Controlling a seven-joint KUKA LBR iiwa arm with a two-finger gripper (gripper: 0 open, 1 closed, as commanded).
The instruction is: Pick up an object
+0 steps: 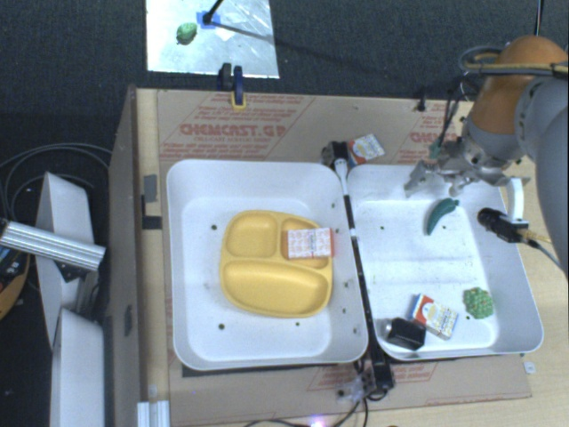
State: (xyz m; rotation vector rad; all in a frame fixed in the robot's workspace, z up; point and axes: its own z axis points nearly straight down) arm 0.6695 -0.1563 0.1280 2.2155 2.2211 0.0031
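My gripper [440, 183] hangs over the far edge of the right bin [516, 327], its two grey fingers spread apart with nothing between them. Just below it, a teal curved pepper-like piece [439, 213] lies on the bin floor. Near the front of that bin sit a green broccoli-like lump [478, 302], a small red, white and blue carton [434, 316] and a black block [405, 334]. In the left bin [191, 238], a yellow divided plate [267, 269] carries a small pink patterned box [308, 243].
A small orange-and-white packet [365, 148] lies on the bench behind the bins, by the divider. A blue-and-yellow clamp [233, 84] stands at the bench's far edge below a shiny sheet [213, 25]. The grey arm comes in from the upper right.
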